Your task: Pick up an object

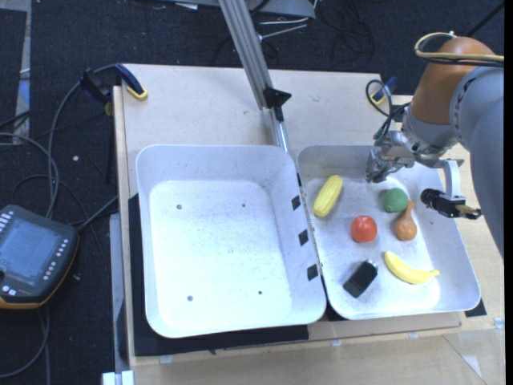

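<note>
In your right bin (pixel 449 295) six objects, one corn cob (pixel 327 196), one tomato (pixel 364 229), one green fruit (pixel 393 200), one pear (pixel 405 224), one banana (pixel 409 269), one black block (pixel 360 278), gripper (pixel 377 172) above the bin's far edge near the green fruit, left bin (pixel 160 175) alongside.

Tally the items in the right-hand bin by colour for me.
Yellow: 2, the corn and the banana
Green: 1, round fruit
Red: 1, tomato
Orange-brown: 1, pear
Black: 1, block
Total: 6
</note>
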